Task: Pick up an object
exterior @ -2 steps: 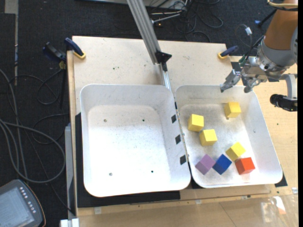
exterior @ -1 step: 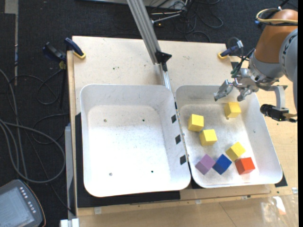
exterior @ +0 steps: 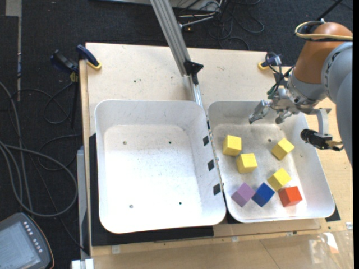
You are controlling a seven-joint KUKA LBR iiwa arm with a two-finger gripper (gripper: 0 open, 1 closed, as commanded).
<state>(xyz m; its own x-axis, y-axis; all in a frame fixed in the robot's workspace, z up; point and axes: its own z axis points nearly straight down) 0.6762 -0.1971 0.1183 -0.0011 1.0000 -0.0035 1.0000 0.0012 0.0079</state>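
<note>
Nearest the camera, along the right bin's [exterior: 322, 198] front: purple cube [exterior: 243, 194], blue cube [exterior: 263, 194] and red cube [exterior: 290, 195] in a row, blue touching purple, with 1 yellow cube [exterior: 279, 178] just behind blue and red. Farther back, 3 more yellow cubes: 1 mid-bin [exterior: 247, 162], 1 toward the left wall [exterior: 232, 144], 1 toward the right [exterior: 282, 148], all apart from each other. Gripper [exterior: 270, 111] over the bin's back part, fingers seemingly spread apart with nothing between them, well clear of every cube; left bin [exterior: 101, 150] alongside, walls touching.
</note>
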